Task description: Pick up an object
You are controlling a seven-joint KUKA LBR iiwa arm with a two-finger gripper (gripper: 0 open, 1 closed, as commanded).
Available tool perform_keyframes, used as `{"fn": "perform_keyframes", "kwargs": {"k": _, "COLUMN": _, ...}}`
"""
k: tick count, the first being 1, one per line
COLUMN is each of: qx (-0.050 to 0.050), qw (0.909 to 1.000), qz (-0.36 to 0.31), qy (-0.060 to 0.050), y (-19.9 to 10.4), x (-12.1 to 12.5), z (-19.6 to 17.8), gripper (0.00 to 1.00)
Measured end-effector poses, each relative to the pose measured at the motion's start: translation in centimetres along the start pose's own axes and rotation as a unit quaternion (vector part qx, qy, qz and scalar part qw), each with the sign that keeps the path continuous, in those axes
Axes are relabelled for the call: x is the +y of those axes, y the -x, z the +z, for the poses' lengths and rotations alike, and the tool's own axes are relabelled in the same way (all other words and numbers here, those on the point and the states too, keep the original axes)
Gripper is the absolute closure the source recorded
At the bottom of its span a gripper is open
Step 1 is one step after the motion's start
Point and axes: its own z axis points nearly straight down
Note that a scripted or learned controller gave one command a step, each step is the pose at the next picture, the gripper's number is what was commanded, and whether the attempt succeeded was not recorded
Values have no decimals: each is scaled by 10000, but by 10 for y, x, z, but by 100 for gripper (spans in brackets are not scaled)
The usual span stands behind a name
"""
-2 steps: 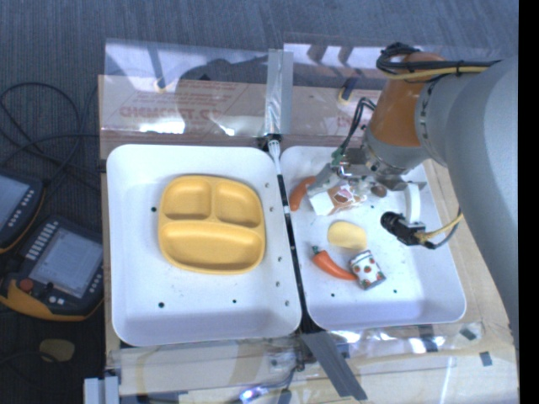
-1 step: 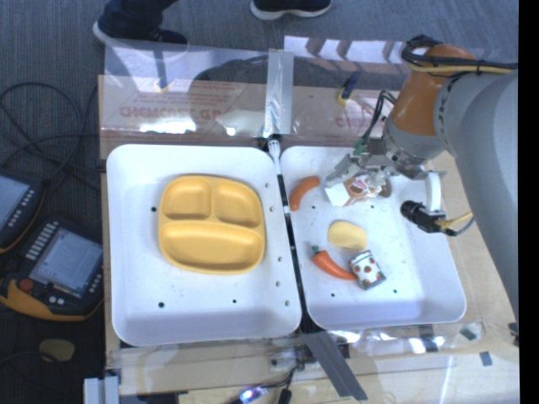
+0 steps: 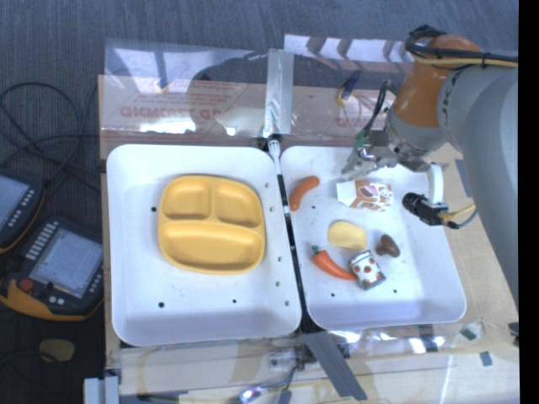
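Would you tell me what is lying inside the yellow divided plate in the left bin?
Nothing lies in the yellow divided plate: its three compartments show bare yellow. The plate rests flat on the left bin, and the part of the bin's floor under it is hidden.

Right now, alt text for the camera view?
A grey arm's two-finger gripper hangs over the right white bin, just above a white and red packet. That bin also holds an orange sausage, a yellow lump, a carrot, a small can and a brown piece. The left white bin holds a yellow divided plate.
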Motion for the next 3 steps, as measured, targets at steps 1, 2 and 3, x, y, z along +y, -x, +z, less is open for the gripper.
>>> {"fn": "perform_keyframes", "kwargs": {"k": 1, "qx": 4, "qw": 10000, "qz": 3, "qy": -43, "y": 0, "x": -3, "z": 4, "gripper": 0}}
{"fn": "perform_keyframes", "kwargs": {"k": 2, "qx": 50, "qw": 9996, "qz": 23, "qy": -271, "y": 61, "x": -46, "z": 33, "gripper": 0}}
{"fn": "perform_keyframes", "kwargs": {"k": 3, "qx": 74, "qw": 9998, "qz": -24, "qy": -200, "y": 67, "x": -79, "z": 29, "gripper": 0}}
